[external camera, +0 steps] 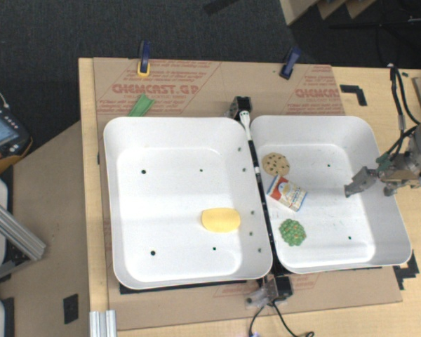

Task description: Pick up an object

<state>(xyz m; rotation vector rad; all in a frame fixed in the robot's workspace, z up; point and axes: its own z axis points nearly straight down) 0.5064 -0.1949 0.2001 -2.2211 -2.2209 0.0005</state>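
While my gripper (pixel 356 184) hangs over the right bin (pixel 379 251) near its right wall, I cannot tell its state. Well apart to its left lie a cookie (pixel 275 163), a small carton (pixel 287 194) and a green ball (pixel 292 232); a yellow object (pixel 220 220) sits in the left bin (pixel 126 188).

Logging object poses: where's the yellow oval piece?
The yellow oval piece lies in the left white bin, toward its lower right, near the divider.
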